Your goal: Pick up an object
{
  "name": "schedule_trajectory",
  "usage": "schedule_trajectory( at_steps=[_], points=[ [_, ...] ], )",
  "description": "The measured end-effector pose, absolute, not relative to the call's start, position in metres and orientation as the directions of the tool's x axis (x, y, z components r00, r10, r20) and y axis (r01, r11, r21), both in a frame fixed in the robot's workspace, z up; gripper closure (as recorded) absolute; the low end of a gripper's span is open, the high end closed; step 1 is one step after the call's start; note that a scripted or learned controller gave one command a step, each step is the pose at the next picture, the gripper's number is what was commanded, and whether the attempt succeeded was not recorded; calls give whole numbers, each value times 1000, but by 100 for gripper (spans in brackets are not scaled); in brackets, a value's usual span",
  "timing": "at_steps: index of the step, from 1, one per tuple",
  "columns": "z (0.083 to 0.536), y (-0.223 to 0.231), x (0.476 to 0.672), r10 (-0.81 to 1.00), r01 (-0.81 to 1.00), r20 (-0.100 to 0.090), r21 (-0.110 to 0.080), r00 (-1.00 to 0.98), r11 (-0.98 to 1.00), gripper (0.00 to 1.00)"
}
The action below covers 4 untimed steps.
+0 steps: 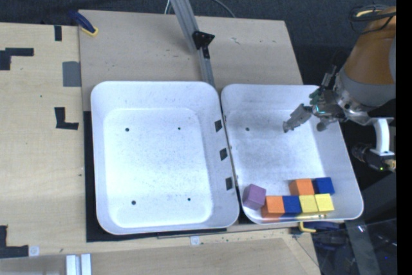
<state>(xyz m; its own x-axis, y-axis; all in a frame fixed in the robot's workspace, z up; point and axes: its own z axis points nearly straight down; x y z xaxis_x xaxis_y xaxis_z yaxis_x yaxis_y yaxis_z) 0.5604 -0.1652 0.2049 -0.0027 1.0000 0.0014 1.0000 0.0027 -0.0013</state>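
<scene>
Your targets are small coloured cubes packed along the near wall of the right bin (pixel 235 138): a purple block (pixel 255 194) at the left end, then an orange block (pixel 275 205), blue block (pixel 291 204) and two yellow blocks (pixel 317 203), with a second orange block (pixel 300 187) and a blue one (pixel 324 185) just behind. The gripper (pixel 302 115) hovers over the bin's far right part, well apart from the cluster, fingers spread with nothing between them. You have bare floor across the bin's middle; the left bin (pixel 100 138) sits alongside.
</scene>
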Motion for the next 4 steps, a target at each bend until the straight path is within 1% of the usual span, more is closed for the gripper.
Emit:
schedule_trajectory(
  at_steps=[1,2,3,4],
  points=[
    [136,-123,563,1000,1000,2,-9,-4,4,0],
    [89,-88,558,1000,1000,1,-6,-3,3,0],
    [92,-108,540,1000,1000,-1,-4,1,-1,0],
    [196,-34,536,1000,1000,2,6,-8,8,0]
  ],
)
